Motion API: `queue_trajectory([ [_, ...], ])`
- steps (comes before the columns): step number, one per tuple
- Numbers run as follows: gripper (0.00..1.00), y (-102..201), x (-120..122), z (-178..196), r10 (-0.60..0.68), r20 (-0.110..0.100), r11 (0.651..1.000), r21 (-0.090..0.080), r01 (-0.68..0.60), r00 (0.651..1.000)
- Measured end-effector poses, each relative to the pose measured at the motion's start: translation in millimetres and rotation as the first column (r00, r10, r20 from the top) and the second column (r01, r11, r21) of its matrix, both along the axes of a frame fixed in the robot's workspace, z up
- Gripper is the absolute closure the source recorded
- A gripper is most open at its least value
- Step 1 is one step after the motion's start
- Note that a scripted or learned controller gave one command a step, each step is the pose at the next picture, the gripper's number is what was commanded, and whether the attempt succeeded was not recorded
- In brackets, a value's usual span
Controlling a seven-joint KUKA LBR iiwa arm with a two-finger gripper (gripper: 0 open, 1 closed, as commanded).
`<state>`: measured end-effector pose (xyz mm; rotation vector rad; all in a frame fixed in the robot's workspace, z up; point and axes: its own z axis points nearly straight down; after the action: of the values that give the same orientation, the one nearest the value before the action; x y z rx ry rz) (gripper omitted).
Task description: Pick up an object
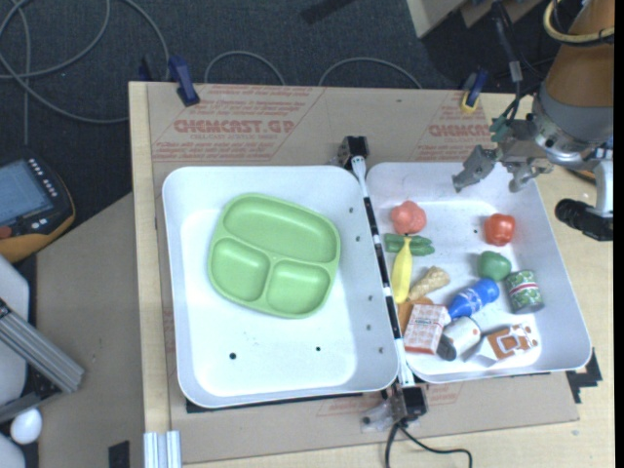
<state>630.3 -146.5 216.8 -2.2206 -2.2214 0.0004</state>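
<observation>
Gripper (495,167) first: it hangs over the far edge of the right bin, fingers spread apart with nothing between them, and the grey arm (575,76) with its orange band rises behind it toward the upper right corner.

Going from left to right across the bench, the left bin (185,261) holds a green divided plate (275,255), lying flat and a little toward the far side. None of the small items share that bin.

Across the seam, the right bin (561,291) carries everything worth picking. Nearest the seam lie a pinkish-red ball (409,215), a banana (401,271) stretched along the wall, and a small carton (424,328) at the near side. Further right sit a blue bottle (474,297), a red tomato (499,228), a green round fruit (494,264) and a green can (523,291). The near half is crowded, with several pieces touching or just beside one another.

My reading is that the approach step is in hand: no object has been chosen or touched yet. The tomato looks the easiest target, since it stands apart from its neighbours and lies near the open fingers. The next move would call for shifting toward the near side, centring over it, and descending straight so both fingers pass either side of it before closing.
</observation>
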Motion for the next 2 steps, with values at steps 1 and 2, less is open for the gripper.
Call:
queue_trajectory([
  [1,0.0,-23.0,-48.0,-132.4,-0.001,0.0,1.0,-0.001,0.001,1.0],
  [2,0.0,52.3,-91.7,-131.1,-0.002,0.004,1.0,-0.005,0.002,1.0],
])
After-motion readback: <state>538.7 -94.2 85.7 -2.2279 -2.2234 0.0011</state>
